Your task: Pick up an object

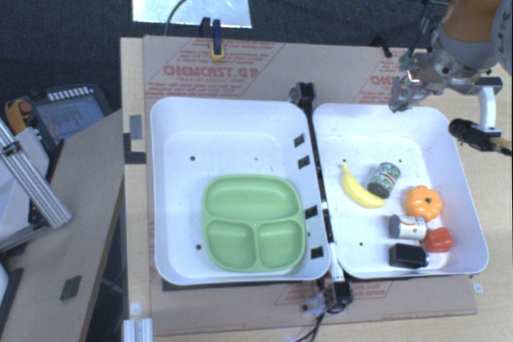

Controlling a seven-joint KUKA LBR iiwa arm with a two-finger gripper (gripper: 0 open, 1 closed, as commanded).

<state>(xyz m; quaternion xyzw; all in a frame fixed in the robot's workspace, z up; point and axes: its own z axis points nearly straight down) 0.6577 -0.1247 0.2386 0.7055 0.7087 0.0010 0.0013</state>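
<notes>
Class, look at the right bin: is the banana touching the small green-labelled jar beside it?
Touching, as far as the camera view shows: the banana curves up against the base of the jar, with no white bin floor visible between them.

The pincer [398, 102] is hanging over the far rim of the right bin [457, 164], apart from its contents. In that bin a banana [358, 188] is lying just beside a small jar [385, 179], near an orange pumpkin [422, 203], while a green divided plate [254, 221] is sitting in the left bin [184, 132].
</notes>
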